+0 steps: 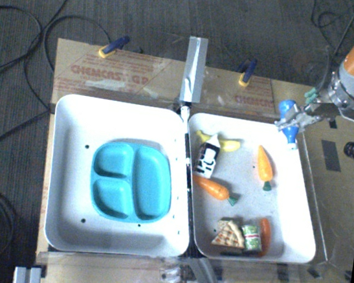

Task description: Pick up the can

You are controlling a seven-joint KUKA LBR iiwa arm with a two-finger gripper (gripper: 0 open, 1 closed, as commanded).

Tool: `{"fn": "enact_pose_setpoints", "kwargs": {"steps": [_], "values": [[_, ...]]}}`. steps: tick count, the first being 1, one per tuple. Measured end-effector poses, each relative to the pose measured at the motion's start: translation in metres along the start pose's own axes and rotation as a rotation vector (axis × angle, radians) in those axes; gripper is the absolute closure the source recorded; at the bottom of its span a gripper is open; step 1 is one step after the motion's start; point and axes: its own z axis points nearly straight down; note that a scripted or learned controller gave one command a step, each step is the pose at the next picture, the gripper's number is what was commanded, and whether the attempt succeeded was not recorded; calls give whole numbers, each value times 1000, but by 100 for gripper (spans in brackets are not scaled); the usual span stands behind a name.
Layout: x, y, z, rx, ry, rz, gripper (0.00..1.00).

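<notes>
while the gripper (292, 124), grasp unclear, hovers top right, the can (251, 238) lies well below.

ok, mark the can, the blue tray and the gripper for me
can (251, 239): camera view, on its green label.
blue tray (133, 182): camera view, on the ridge between its compartments.
gripper (290, 126): camera view, between its blue fingertips.
</notes>
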Motion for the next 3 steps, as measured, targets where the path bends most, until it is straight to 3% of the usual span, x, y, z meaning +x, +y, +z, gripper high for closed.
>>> {"fn": "enact_pose_setpoints", "kwargs": {"steps": [1,2,3], "values": [[42,29,31,0,1,-92,100],[42,4,11,-2,3,-448,100],[112,37,-92,-5,1,-577,100]]}}
